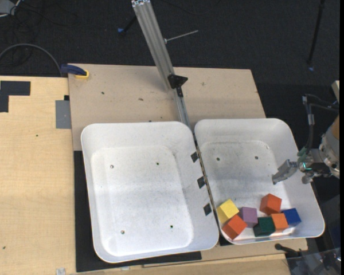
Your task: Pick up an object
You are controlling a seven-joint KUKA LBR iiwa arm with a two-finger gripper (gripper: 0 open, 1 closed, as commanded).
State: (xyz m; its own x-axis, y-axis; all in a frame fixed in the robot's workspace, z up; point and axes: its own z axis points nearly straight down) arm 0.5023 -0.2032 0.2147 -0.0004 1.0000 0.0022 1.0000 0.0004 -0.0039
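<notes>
Blocks (258, 216) clustered, pincer (292, 172) above, unladen

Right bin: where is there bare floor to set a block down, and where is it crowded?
The right bin has bare floor across its far half, bordered by the divider on the left and the gripper on the right. The near corner is crowded: yellow cube, purple cube, red cube, blue cube and others clustered. The left bin floor is bare.

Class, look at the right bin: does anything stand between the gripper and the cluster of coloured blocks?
Nothing visible does. The gripper hangs over the right bin, with bare white floor between it and the blocks in the near corner.
</notes>
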